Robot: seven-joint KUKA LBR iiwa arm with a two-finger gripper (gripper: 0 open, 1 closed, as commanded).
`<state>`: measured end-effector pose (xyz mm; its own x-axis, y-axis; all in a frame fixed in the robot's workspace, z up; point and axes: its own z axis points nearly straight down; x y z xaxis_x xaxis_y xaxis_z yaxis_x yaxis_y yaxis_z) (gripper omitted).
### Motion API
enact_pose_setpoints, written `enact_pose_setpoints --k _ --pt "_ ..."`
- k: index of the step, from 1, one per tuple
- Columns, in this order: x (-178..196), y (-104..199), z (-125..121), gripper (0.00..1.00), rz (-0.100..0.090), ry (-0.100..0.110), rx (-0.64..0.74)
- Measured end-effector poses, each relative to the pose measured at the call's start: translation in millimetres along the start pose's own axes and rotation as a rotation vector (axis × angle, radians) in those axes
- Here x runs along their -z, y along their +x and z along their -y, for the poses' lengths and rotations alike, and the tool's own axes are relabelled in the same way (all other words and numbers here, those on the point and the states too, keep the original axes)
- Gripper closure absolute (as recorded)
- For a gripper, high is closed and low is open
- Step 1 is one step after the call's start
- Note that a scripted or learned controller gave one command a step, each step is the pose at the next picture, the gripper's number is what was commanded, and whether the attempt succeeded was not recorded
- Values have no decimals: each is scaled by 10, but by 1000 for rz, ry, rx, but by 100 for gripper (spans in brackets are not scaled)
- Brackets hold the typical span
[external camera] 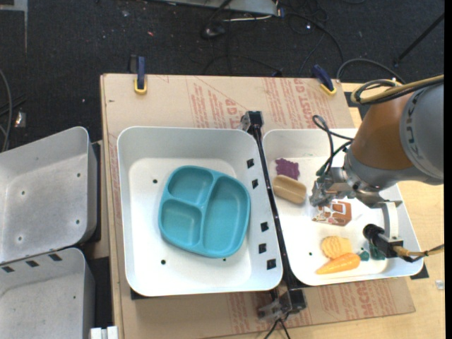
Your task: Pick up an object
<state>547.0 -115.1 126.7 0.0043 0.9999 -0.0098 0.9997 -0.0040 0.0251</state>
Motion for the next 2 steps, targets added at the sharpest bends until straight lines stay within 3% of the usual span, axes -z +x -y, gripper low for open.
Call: enact_pose_setpoints --k 1,2 --pt "605 2 -106 100 -8 18 7" --pt "1034 -29 -116 100 -9 20 7"
